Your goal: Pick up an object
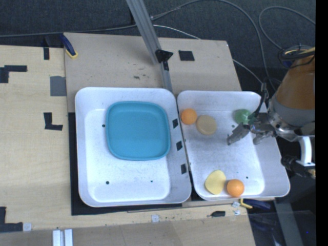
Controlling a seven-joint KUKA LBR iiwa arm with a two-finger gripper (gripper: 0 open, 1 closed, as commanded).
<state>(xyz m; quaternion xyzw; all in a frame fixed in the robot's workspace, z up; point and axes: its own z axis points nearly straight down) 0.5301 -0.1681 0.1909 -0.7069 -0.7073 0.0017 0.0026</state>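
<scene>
Right white bin (266, 186): fingers (237, 135) apart over bare floor beside green object (241, 116), orientation unclear.

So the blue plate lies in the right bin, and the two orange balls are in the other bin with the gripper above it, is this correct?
Not quite: the camera view shows the blue plate in the left bin, not the right one. The rest holds: the two orange balls are in the other bin, the right one, and the gripper is above it.
</scene>
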